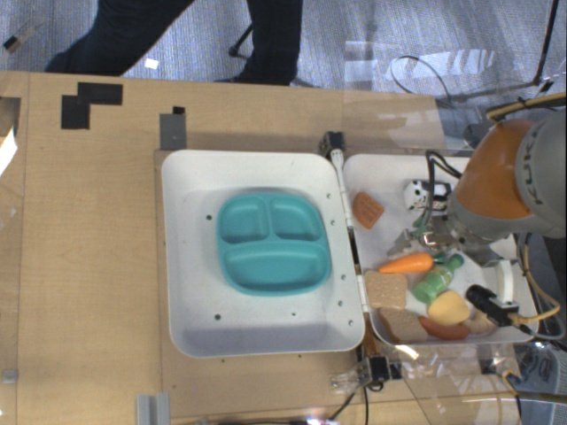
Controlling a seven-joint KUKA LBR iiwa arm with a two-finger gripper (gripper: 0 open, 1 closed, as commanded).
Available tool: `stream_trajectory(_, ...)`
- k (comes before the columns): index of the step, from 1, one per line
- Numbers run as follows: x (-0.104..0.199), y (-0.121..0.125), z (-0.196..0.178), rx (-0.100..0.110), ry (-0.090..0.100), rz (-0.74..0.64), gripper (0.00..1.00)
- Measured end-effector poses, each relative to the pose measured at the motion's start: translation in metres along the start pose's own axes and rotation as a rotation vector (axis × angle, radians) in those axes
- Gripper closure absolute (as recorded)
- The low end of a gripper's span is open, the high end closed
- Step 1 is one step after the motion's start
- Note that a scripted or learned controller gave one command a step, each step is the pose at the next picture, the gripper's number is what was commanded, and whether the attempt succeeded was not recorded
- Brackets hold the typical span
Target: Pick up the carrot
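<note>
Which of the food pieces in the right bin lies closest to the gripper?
The carrot: long and orange, it lies just below-left of the gripper. The brown cookie and yellow lemon are farther off.

A grey KUKA arm (540, 162) wears a broad orange band (492, 180) above its wrist (part of the maker's lettering shows on the grey casing), with black cables (434, 171) looping beside it.

the grey arm with the orange band (496, 180) covers the right part of the right white bin (376, 180) and is cut off at the frame's right edge. the gripper (427, 235) fingers are too indistinct to read. a standing person in dark trousers (204, 16) is cut off at the top edge.
</note>
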State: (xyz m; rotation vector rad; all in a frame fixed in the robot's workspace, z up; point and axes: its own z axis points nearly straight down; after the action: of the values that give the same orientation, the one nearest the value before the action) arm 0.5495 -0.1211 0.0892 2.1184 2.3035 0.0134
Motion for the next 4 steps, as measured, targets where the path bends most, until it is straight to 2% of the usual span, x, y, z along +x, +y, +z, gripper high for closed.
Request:
stream_trajectory(1, 0.017, -0.026, -0.001, -0.005, -0.001, 0.143, 0.00)
stream_trajectory(2, 0.033, -0.053, -0.001, -0.008, -0.003, 0.175, 0.00)
stream_trajectory(3, 0.029, -0.055, -0.001, 0.002, 0.005, 0.543, 0.00)
stream_trajectory(4, 0.037, -0.055, -0.001, 0.002, 0.003, 0.824, 0.00)
